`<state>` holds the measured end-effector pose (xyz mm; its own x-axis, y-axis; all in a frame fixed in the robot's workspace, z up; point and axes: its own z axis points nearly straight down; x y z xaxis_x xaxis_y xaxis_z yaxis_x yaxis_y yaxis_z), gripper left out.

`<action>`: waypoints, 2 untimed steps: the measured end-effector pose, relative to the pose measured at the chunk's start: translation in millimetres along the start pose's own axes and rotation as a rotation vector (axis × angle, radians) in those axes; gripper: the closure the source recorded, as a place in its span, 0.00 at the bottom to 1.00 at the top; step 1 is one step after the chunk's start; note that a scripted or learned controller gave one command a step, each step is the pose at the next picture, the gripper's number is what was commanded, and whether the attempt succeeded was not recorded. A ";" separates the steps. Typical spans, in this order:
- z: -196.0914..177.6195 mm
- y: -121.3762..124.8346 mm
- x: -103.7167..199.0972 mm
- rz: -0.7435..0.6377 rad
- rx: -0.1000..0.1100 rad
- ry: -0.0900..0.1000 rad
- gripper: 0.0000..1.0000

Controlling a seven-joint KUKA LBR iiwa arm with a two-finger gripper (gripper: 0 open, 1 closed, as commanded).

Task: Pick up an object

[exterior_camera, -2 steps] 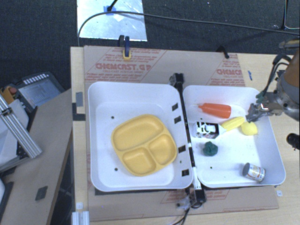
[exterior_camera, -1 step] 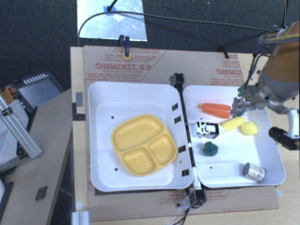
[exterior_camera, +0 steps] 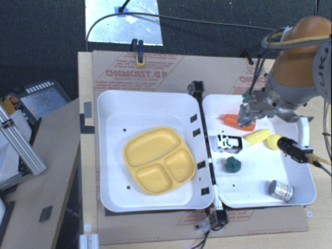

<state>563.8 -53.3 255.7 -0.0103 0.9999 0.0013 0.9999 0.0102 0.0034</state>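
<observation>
Pincer sat low in right bin, over orange carrot-like piece at its far side; fingers' state couldn't be told; yellow banana toy just beside, black-white card nr divider, green lump below it, small can at front; left bin held yellow divided plate.

Even, diffuse overhead illumination; bright across both white bins. Soft, short shadows beneath the yellow tray and along the bin walls. Strong glare on the metal sheet near the top edge. Near-overexposed whites on bin floors. Dark, low-detail floor at upper left corner. Moderate resolution; slight softness and grain throughout, small objects poorly resolved.
</observation>
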 end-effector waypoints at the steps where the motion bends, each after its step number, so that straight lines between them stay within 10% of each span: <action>1: 9.1 10.7 62.7 -0.001 0.001 0.001 1.00; 2: 22.8 20.9 120.8 0.001 0.002 0.000 1.00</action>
